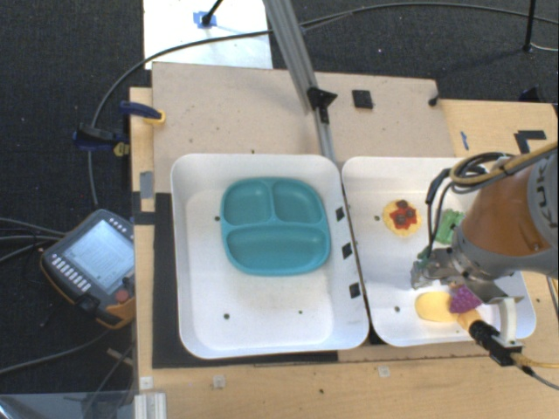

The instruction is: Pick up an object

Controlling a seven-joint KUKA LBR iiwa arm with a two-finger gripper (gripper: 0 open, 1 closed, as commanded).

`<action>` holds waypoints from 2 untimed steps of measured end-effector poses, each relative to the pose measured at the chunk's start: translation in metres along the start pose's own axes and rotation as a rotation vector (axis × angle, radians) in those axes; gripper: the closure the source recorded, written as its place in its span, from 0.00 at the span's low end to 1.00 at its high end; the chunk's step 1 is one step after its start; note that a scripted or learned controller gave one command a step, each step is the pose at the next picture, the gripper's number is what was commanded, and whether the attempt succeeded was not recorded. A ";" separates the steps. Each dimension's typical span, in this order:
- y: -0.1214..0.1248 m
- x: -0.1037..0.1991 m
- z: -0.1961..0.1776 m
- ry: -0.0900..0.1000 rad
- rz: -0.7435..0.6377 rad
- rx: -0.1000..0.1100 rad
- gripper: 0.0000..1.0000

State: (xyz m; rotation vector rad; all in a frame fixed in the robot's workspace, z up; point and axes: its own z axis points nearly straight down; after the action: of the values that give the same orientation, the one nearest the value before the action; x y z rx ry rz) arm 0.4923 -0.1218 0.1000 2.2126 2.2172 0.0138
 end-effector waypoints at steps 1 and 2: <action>0.002 0.007 -0.045 0.000 -0.003 0.008 1.00; 0.011 0.007 -0.091 -0.001 -0.003 0.006 1.00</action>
State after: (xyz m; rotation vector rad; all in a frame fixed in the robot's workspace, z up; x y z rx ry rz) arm 0.5019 -0.1147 0.1907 2.2114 2.2235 0.0061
